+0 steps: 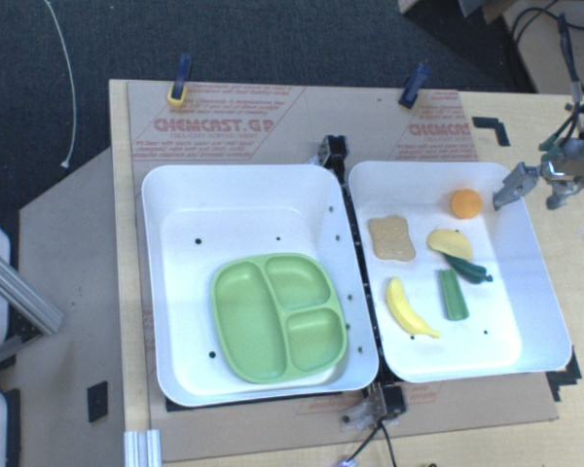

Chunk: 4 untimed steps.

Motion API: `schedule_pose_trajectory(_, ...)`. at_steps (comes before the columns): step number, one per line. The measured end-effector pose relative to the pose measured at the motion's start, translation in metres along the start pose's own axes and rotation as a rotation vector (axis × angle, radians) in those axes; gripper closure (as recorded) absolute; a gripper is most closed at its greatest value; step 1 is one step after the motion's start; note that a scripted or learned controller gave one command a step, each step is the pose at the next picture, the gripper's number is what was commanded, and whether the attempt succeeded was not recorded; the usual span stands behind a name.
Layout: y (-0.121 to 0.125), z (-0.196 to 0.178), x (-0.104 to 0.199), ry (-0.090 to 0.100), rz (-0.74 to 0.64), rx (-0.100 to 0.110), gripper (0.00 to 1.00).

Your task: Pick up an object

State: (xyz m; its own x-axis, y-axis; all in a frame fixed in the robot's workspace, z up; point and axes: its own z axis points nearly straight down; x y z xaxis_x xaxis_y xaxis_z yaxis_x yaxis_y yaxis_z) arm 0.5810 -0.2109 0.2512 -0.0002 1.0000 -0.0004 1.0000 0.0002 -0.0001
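Because the food items sit loose in the right bin [526, 343], each is reachable from above: orange ball [465, 203] near its far edge, banana [409, 308] toward its near edge. At the desk's right edge, the end effector [537, 185] hovers unladen; its opening cannot be told.

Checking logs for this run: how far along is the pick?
Done: nothing visibly picked yet. The orange, bread slice, banana and the other play food all lie in the right bin; the left bin holds a green divided plate. In hand: the end effector sits at the right bin's far right rim, holding nothing visible. Left: descend, grasp, lift.
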Motion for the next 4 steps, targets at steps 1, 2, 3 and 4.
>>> schedule_pose_trajectory(1,0.0,0.063,0.004,0.003,0.0,0.007,0.0)
schedule_pose_trajectory(2,-0.01,0.116,0.008,0.002,0.0,0.003,0.0)
schedule_pose_trajectory(3,-0.01,0.169,0.009,0.002,0.0,0.005,0.0)
schedule_pose_trajectory(4,-0.009,0.156,0.009,0.001,0.001,0.0,1.0)
